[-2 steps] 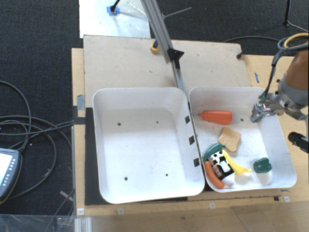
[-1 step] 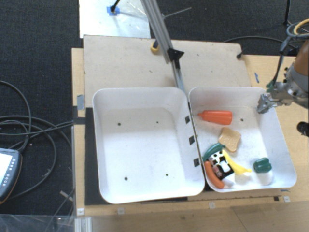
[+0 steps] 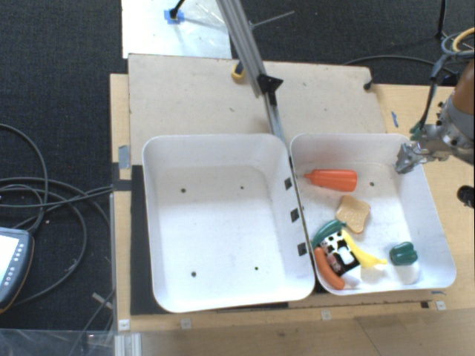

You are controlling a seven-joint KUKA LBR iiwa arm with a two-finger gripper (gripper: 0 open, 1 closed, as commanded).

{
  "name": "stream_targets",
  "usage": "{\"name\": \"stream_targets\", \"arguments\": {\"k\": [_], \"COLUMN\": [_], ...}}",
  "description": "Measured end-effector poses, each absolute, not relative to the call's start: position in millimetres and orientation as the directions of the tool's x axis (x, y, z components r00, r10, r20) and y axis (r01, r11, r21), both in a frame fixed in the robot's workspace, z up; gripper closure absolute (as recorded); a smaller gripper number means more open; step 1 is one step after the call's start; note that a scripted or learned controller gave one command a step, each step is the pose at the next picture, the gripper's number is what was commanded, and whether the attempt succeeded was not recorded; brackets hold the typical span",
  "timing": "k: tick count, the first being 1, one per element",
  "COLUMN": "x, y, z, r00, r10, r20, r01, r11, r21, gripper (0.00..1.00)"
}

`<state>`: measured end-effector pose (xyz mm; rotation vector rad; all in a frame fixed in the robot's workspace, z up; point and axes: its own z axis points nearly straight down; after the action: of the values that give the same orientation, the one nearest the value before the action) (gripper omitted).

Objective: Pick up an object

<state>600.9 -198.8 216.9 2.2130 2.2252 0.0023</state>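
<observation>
Grey pole [image 3: 245,39], black cables [image 3: 44,191], tablet [image 3: 11,262], blue tape [image 3: 174,15]

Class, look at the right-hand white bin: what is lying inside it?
In the right bin lie an orange carrot, a bread slice, a green pepper, and a pile with a red sausage and a yellow piece. What the pile covers cannot be seen.

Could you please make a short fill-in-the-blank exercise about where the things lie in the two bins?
1. The carrot lies in the ____ bin.
2. The slice of bread lies nearer the camera than the ____.
3. The gripper hangs above the right bin's ____ corner.
4. The green pepper lies to the ____ of the banana.

Missing words: right; carrot; far right; right
</observation>
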Motion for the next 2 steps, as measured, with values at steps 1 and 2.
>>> {"name": "stream_targets", "arguments": {"k": [1, 2], "x": [597.4, 609.6], "y": [-152.6, -103.9], "z": [219.5, 227.0], "r00": [-0.009, -0.011], "r10": [1.0, 1.0], "r20": [0.002, 0.002], "r01": [1.0, 1.0], "r11": [0.009, 0.011], "r21": [0.001, 0.003], "gripper": [1.0, 1.0]}}
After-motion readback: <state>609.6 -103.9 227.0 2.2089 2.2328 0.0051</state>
